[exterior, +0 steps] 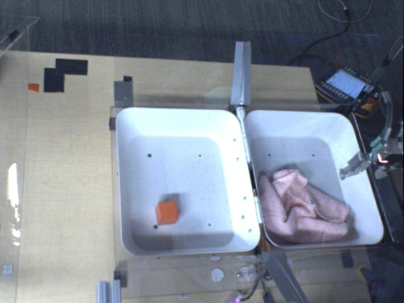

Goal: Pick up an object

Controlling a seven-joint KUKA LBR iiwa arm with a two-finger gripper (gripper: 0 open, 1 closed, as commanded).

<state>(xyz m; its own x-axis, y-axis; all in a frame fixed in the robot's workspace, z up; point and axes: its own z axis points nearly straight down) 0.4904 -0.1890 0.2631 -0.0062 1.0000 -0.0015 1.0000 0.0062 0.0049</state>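
While the hand (353, 167) hovers right — grip state unclear — the pink cloth (302, 206) lies just left below.

Your lighting's pretty even and bright, with both white bins (183, 122) a bit washed out and soft shadows pooling along their near walls. There's a streak of glare on the bench (12, 188) far off, and everything's slightly soft and grainy.

Orange block (167, 213) in left bin (129, 169), pink cloth (300, 207) in right bin (353, 137)
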